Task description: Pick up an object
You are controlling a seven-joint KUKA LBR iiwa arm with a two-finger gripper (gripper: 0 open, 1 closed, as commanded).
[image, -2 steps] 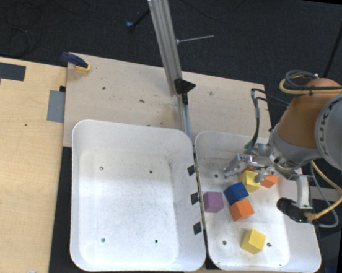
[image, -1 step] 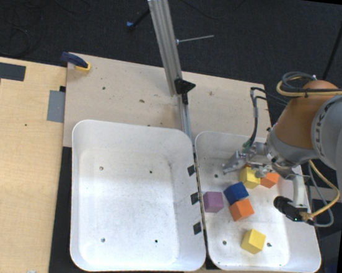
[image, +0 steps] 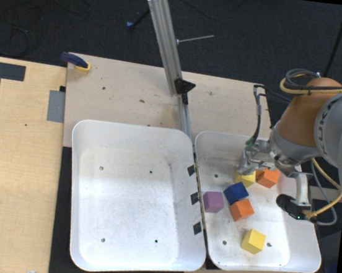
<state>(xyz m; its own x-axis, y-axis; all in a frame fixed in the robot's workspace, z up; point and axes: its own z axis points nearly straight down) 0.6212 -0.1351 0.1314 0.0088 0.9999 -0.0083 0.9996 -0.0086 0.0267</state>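
Blocks lie scattered in the right bin (image: 305, 259): a yellow block (image: 246, 177) and an orange block (image: 268, 177) at its upper part, a blue block (image: 236, 192), a second orange block (image: 242, 209) and a purple block (image: 213, 201) mid-bin, and another yellow block (image: 253, 241) lower down. The jaws (image: 252, 162) hang just above the upper yellow block; whether they stand wide or narrow cannot be told. The left bin (image: 87, 153) sits beside it on the table (image: 11, 162).
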